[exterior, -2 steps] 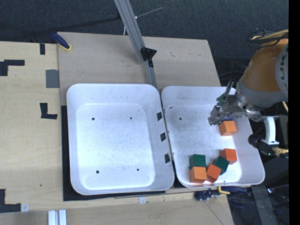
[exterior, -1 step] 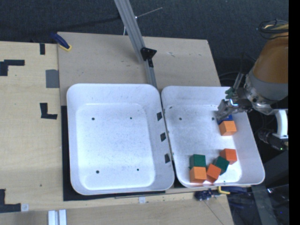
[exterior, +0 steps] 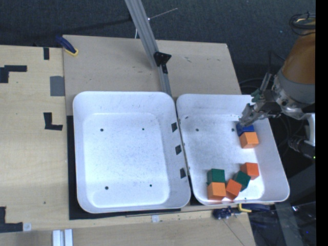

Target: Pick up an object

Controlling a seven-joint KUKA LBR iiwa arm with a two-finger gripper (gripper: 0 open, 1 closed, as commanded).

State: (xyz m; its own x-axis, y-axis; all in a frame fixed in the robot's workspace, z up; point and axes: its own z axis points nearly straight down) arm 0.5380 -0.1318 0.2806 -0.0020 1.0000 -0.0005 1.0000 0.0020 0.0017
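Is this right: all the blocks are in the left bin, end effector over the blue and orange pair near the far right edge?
Not quite. The camera view shows the blocks in the right bin, not the left. The rest holds: the end effector sits over the blue block and the orange block near that bin's far right edge, with the other blocks clustered at its near end.

No writing, label, brand, number or sign can be read anywhere on the bench, the bins or the blocks.
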